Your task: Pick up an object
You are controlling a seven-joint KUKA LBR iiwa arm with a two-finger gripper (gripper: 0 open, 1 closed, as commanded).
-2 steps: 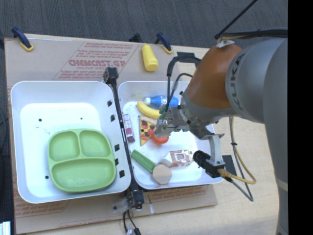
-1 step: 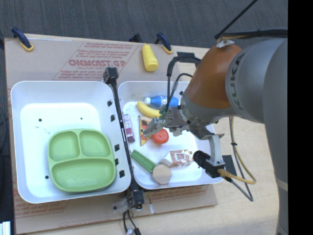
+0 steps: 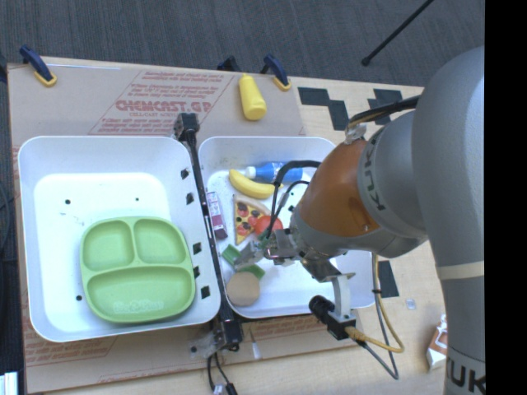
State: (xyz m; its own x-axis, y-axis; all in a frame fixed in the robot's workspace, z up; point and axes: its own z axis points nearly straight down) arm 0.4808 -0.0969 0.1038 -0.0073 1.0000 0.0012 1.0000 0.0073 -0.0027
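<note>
Arm (image 3: pixel 395 196) reaching into right bin (image 3: pixel 272 151) over clutter, gripper (image 3: pixel 276 245) low among items, grip state can't tell, banana (image 3: pixel 251 186), pizza toy (image 3: pixel 247 218), tan disc (image 3: pixel 244 288) nearby, green tray (image 3: pixel 136 267) in left bin (image 3: pixel 49 163)

Looked like a robot lab, not a home. Had a big grey arm (image 3: pixel 428 171) with an orange band, reaching in over a bench (image 3: pixel 272 109) covered in brown card with red print. Held two white bins (image 3: pixel 33 220) side by side, fixed with blue clamps (image 3: pixel 37 64) and black clips. Showed loose wires (image 3: pixel 379 344) by the near edge and black-and-white marker squares (image 3: pixel 329 105) stuck on the card. Sat over dark grey carpet (image 3: pixel 165 15). Used toy food (image 3: pixel 251 186) and a green plate (image 3: pixel 136 268) as test things.
</note>
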